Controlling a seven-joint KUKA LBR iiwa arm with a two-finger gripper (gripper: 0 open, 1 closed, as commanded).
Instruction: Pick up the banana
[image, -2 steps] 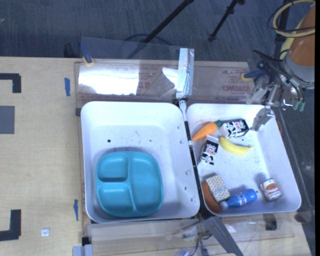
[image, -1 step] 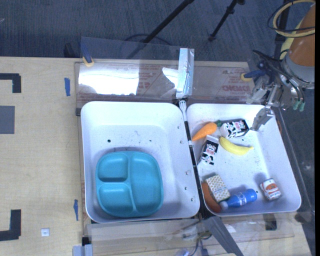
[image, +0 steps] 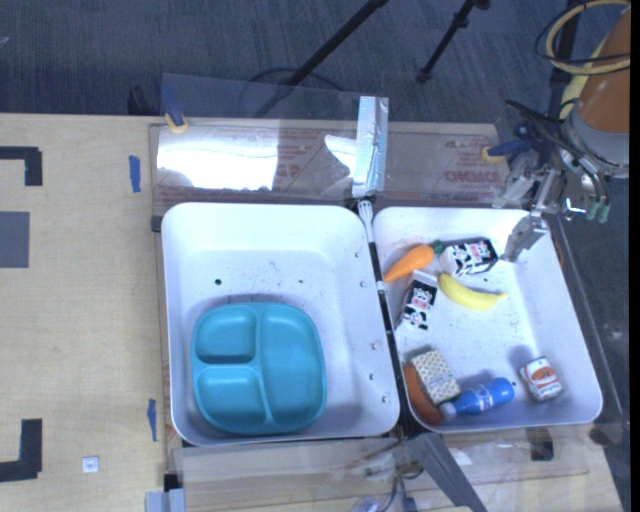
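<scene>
Gripper above right bin's far corner, banana nearby

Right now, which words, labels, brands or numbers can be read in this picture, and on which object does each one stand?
None can be read for certain.
Clear panel behind the bins: reddish print, too blurred.
Two black-and-white cartons and: pattern, no legible text.
Small can: red label, too small.
Blue bottle, banana: no print visible.

The two-finger gripper hangs over the right white bin's far right corner; the curved yellow banana lies left of it, nearer the camera.
</scene>
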